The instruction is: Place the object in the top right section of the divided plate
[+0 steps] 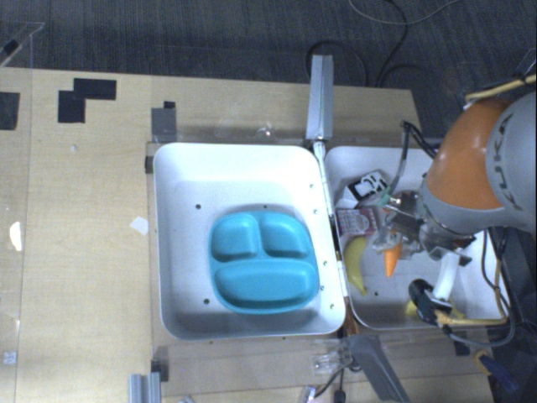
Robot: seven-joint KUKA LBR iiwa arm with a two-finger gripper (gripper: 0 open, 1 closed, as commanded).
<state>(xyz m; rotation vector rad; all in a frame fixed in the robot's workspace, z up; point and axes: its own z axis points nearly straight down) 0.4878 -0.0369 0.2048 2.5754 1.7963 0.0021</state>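
Pincer [391,243] state unclear, over orange carrot [391,261] w/ curved banana [357,263]; glossy blue plate [264,261] left.

Blue divided plate [264,260] in left bin [176,225]

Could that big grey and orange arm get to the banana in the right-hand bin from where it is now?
Probably yes. The banana lies uncovered by the right bin's left wall, and the gripper hangs just beside it, over the same bin. An orange carrot-like piece sits close by, but nothing lies on the banana.
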